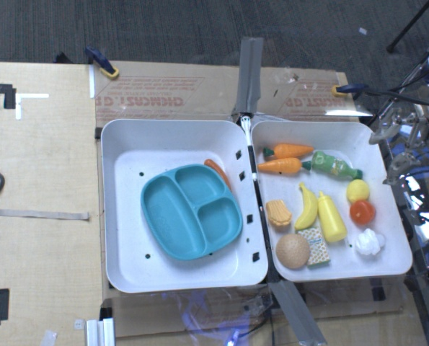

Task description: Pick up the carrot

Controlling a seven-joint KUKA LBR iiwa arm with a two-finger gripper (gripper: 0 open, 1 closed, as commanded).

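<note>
White bins sit side by side on the table (41,164); the left bin (120,193) holds a blue tray (191,211), the right bin (387,215) two carrots (280,166), untouched. Nothing is lifted yet; whether the jaws are open, I cannot tell.

Carrots (286,158) hemmed by bin wall (251,157) and green bottle (334,165).

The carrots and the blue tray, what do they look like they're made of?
The two carrots look like moulded toy plastic: uniform orange, smooth, stubby green tips. The blue tray also seems plastic, matte teal with rounded moulded compartments. Neither can be confirmed by look alone.
</note>
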